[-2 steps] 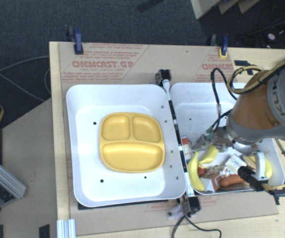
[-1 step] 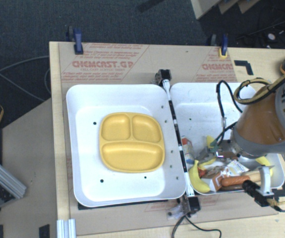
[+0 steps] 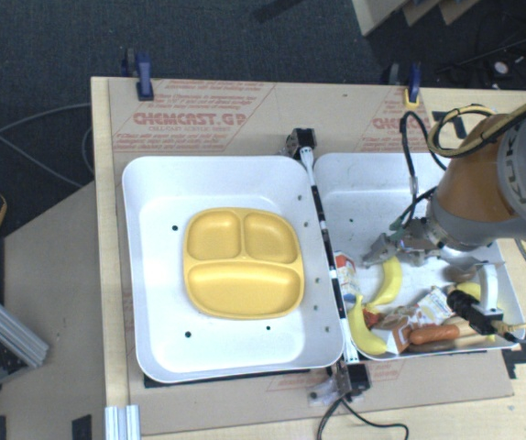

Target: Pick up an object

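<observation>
My gripper (image 3: pixel 399 246) hangs low in the right bin (image 3: pixel 364 186), at the end of the grey arm with its orange band (image 3: pixel 474 186). Just below it lies a small yellow banana (image 3: pixel 389 284), its upper tip close to the gripper. A second banana (image 3: pixel 364 330) curves along the bin's front left corner. A brown sausage (image 3: pixel 433 335) rests at the front edge, among a few small mixed toy pieces (image 3: pixel 428 308). Nothing is visibly held by the gripper.
The left bin (image 3: pixel 153 246) holds a yellow divided plate (image 3: pixel 243 262) at its middle. A small red and white item (image 3: pixel 343 269) lies against the divider between the bins. Black cables (image 3: pixel 410 163) run over the right bin's back edge.
</observation>
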Action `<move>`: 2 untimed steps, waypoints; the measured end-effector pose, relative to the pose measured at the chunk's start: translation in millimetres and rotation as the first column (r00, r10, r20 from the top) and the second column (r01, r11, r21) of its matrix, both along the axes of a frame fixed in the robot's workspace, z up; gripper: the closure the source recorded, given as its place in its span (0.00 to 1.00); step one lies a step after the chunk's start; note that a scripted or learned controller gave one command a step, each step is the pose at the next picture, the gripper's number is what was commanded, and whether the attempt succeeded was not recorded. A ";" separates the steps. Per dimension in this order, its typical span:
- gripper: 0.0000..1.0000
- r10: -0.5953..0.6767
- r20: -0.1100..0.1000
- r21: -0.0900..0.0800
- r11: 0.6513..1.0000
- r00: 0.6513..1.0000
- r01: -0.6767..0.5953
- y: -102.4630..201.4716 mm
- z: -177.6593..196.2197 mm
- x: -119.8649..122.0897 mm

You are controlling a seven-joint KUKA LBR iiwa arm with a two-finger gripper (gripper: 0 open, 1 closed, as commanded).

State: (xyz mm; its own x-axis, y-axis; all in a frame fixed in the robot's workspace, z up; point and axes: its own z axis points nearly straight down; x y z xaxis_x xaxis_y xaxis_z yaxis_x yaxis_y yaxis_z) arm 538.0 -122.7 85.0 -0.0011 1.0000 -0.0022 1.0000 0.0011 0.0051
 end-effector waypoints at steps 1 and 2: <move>1.00 -0.001 -0.002 0.001 1.000 1.000 0.001 0.8 9.8 -2.1; 1.00 0.010 0.012 0.003 1.000 1.000 -0.010 79.6 125.0 55.0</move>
